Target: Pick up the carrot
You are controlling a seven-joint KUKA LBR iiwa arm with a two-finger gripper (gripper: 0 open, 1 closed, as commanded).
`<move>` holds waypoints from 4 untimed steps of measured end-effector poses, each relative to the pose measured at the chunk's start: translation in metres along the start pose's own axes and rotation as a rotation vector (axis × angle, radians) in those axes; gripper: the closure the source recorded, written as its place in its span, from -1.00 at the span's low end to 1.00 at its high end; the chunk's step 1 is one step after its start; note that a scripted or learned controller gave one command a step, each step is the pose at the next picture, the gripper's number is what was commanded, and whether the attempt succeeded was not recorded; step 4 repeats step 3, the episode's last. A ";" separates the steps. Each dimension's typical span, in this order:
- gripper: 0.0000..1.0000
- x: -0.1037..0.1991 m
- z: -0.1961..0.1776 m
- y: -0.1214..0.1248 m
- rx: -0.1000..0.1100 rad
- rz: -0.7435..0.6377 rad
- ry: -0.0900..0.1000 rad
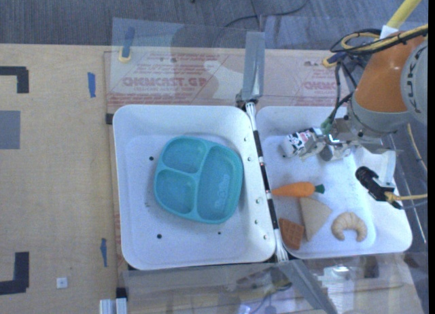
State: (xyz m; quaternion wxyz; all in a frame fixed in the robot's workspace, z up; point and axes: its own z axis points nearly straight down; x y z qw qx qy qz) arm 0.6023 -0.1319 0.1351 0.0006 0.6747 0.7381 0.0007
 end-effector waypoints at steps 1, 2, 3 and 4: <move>-1.00 0.028 0.034 -0.064 0.001 -0.334 0.001; 1.00 0.025 0.024 -0.064 -0.005 -0.327 -0.001; 1.00 0.082 -0.075 -0.074 0.000 -0.043 0.000; 1.00 0.082 -0.075 -0.074 0.000 -0.043 0.000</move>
